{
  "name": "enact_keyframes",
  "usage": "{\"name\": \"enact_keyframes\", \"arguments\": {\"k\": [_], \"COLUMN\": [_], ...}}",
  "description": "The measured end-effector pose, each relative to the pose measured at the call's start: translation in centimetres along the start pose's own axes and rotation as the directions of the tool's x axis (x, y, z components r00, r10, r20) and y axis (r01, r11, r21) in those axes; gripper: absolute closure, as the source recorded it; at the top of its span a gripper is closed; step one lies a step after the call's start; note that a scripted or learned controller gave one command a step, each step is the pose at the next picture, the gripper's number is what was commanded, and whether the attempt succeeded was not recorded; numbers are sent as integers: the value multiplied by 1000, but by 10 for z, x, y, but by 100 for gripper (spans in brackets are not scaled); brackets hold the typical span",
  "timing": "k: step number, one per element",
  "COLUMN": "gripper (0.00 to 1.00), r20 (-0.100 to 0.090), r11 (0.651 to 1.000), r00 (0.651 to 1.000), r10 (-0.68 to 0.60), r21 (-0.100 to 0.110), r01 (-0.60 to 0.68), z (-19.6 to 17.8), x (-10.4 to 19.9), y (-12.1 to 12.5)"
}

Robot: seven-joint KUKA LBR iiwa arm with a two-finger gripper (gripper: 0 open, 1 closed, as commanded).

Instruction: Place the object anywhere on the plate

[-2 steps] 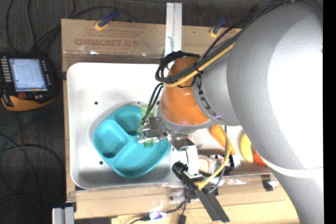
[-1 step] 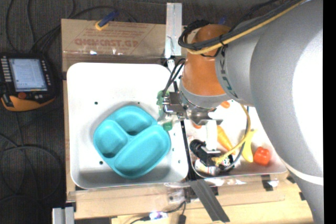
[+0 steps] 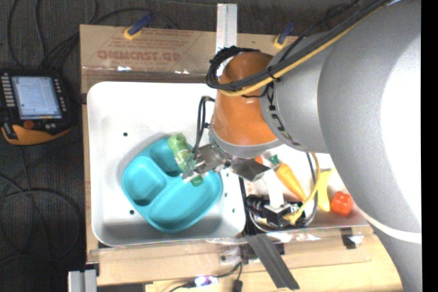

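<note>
The claw [image 3: 194, 167], at the frame's center, is clenched on a small green object [image 3: 182, 150] just over the teal plate [image 3: 171, 191]. The plate lies in the left white bin [image 3: 109, 147]. The object is poised above the plate's upper right edge, probably for release there.

The worktop [image 3: 102, 263] carries two shallow white bins side by side: the left bin [image 3: 109, 147] and the right bin [image 3: 356, 222].

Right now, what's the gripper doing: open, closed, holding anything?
Gripper: over the blue plate, with a pale green object right at it; whether it is open, closed or holding that object cannot be told.
</note>
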State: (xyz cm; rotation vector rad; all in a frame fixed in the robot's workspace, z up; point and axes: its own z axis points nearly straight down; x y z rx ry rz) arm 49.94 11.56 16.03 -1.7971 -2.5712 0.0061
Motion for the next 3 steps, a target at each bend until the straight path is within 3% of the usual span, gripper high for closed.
{"name": "enact_keyframes", "arguments": {"k": [1, 2, 3], "gripper": [100, 100, 0], "r20": [2, 0, 0], "r11": [996, 989, 989], "r00": [996, 989, 989], "r10": [-85, -149, -149], "r21": [-1, -1, -1], "r01": [85, 149, 149], "z": [-22, -27, -27], "x": [-34, 15, 15], "y": [-28, -13, -13]}}
